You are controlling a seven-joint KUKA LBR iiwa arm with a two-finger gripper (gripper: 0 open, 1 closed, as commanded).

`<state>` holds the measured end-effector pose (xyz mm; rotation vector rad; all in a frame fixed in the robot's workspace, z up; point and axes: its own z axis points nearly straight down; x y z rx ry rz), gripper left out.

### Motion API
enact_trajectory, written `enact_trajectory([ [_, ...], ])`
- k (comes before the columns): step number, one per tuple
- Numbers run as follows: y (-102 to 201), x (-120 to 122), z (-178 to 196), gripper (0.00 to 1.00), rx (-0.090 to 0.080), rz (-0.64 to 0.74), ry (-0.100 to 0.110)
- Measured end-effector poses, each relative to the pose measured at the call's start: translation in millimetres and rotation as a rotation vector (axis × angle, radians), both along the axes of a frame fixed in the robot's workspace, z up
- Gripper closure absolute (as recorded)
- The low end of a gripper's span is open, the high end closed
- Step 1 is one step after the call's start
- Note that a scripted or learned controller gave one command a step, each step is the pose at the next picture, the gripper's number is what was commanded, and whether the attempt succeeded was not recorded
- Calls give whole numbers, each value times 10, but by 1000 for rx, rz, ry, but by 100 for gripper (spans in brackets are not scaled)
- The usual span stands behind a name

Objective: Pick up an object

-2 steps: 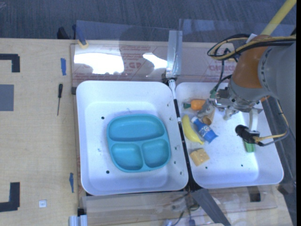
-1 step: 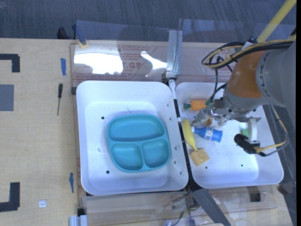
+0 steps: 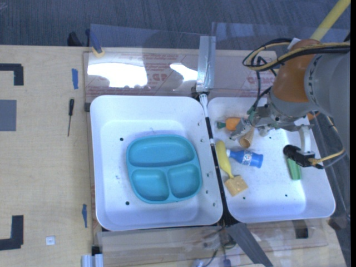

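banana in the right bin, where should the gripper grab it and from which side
Grip the banana across its middle, coming straight down from above. It lies flat and long beside the bin wall, running top to bottom in the view, so the narrow width suits the gripper. The wall on its left and the blue bottle and tan block on its right leave little room.

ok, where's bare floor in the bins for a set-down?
Right bin: bare along the near edge, right of the tan block and below the green object. Left bin: only a margin around the teal tray, widest at the far side. Crowded: right bin's left and far part, around the banana, blue bottle and gripper.
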<state>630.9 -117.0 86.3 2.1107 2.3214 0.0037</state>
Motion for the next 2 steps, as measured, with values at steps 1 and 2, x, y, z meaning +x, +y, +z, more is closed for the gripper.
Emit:
enact_trajectory([
  [1,0,24,134,100,-2,0,-8],
  [2,731,64,1034,100,2,42,-6],
])
